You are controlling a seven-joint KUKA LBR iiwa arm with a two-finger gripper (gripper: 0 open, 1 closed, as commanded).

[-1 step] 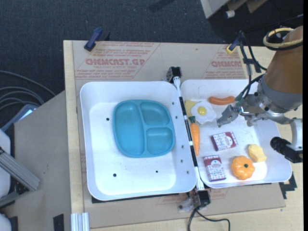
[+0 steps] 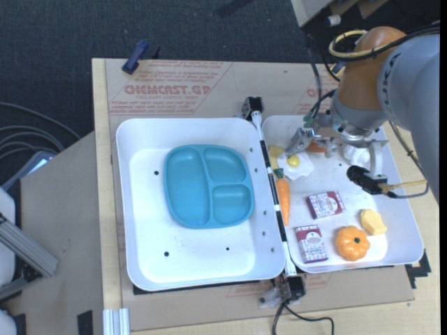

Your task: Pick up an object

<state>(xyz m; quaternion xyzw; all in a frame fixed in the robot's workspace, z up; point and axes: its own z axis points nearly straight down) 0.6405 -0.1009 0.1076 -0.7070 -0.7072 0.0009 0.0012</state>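
The gripper (image 2: 312, 139) is hanging over the far part of the right bin (image 2: 405, 246) — whether it is spread or pinching anything cannot be told. Just beside it a fried egg (image 2: 293, 163) is lying near the bin's left wall, with a carrot (image 2: 283, 199) below it. Two small red cartons (image 2: 325, 204) (image 2: 310, 243), a pumpkin (image 2: 351, 243) and a yellow piece (image 2: 373, 222) are sitting nearer the front. A blue divided tray (image 2: 207, 185) is resting in the left bin (image 2: 140, 253).

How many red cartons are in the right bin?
2. One carton lies mid-bin, right of the carrot; the other carton sits at the near edge, left of the pumpkin. The arm may hide more.
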